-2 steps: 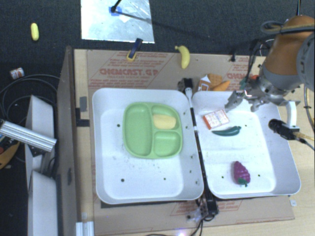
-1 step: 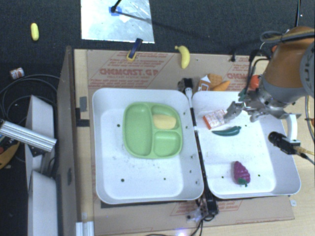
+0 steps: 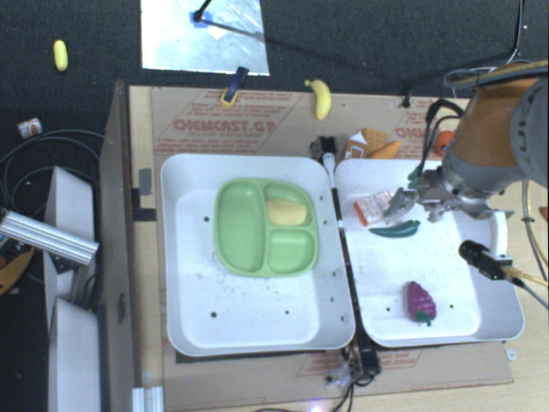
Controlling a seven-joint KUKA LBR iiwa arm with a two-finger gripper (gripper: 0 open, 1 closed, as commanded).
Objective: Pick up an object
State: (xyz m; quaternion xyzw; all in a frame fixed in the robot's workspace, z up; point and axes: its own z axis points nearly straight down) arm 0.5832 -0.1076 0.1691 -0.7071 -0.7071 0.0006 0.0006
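- Nearest, by the right white bin's (image 3: 506, 320) front edge: small purple plastic fruit with a green stem (image 3: 419, 302), lying alone on the bin floor, well apart from the other items.
- Further in, near the middle of that bin: dark green curved pepper-shaped toy (image 3: 396, 228), lying flat, its length roughly along the bin's back edge.
- Just behind it, towards the bin's back left corner: red and white crumpled packet (image 3: 371, 208), close to the pepper-shaped toy; contact between the two not clear.
- Directly above both, reaching in from the right: grey two-finger gripper (image 3: 413, 202), low over the packet and the pepper-shaped toy; spread or pressed together, impossible to tell; nothing seen pinched.
- Across the divider, in the middle of the left white bin (image 3: 193, 316): pale green plastic plate with three compartments (image 3: 249, 230), with a pale yellow lump (image 3: 287, 211) in its back right compartment.
- Behind the right bin's back left corner, on the brown cardboard sheet (image 3: 214, 127): orange items (image 3: 377, 147), too unclear to name.
- Farther back, near the cardboard's back edge: small yellow plastic banana (image 3: 321, 99), and left of it a blue and yellow clip (image 3: 233, 87).
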